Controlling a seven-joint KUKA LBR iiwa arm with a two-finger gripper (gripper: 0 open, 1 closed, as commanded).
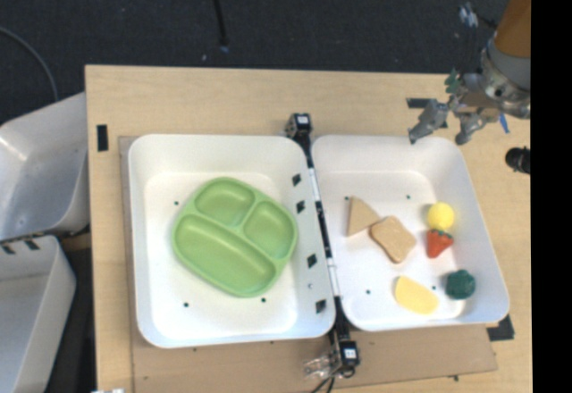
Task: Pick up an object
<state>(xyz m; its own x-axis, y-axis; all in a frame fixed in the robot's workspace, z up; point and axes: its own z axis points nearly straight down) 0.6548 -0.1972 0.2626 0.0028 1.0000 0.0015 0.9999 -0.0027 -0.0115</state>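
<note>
While the gripper (444,127) hangs with fingers spread and nothing between them above the right bin's (465,170) far edge, the toy foods lie inside that bin: tan wedge (360,215), bread slice (393,238), lemon (440,216), strawberry (438,244), yellow piece (416,295), green piece (461,284). A green divided plate (234,236) sits in the left bin (152,170).

arm (511,34) cut off at the 3 o'clock edge, just the orange band and wrist in frame. gripper (444,125) small and blurry, finger gap unreadable. white tub (36,168) at 9 o'clock clipped by the edge. red item (438,244) partly tucked under the yellow ball (440,216), shape unclear.
</note>
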